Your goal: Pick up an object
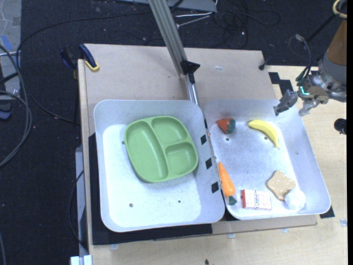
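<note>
Banana (265, 131) sits nearest our pincer (297, 105), a likely pick; fingers spread wide and empty, we hover above the right bin's (309, 148) far corner.

We see a robotics lab: a plain wooden bench (143, 73) with two shallow white plastic bins (110, 203), loose black cables (38, 37) across dark carpet, and a slanted grey metal camera pole (168, 29).
</note>
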Tool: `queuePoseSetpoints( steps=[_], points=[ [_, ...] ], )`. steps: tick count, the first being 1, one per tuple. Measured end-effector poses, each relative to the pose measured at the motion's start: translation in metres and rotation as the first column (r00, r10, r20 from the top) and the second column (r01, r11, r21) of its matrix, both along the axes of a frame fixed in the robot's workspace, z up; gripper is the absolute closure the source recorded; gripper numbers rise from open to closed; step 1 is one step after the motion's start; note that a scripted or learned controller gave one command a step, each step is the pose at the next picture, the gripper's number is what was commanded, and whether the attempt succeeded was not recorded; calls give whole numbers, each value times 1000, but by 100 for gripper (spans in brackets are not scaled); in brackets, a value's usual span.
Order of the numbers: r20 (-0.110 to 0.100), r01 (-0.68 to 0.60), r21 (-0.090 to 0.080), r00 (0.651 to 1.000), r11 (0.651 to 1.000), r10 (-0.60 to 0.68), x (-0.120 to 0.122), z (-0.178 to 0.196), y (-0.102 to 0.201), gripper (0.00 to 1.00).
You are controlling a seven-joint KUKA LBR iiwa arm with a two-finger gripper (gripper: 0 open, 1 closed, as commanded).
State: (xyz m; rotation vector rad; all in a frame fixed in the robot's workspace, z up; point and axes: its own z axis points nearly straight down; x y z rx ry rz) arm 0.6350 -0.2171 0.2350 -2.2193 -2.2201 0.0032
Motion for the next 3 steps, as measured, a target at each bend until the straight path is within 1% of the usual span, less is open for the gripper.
queuePoseSetpoints(
  steps=[1, 2, 3],
  points=[
    [4, -1, -1, 1000, 1000, 1, 1, 2, 0, 0],
    [1, 0, -1, 1000, 1000, 0, 4, -42, -3, 0],
    [-2, 0, 1, 1000, 1000, 0, -5, -102, 1, 0]
  ],
)
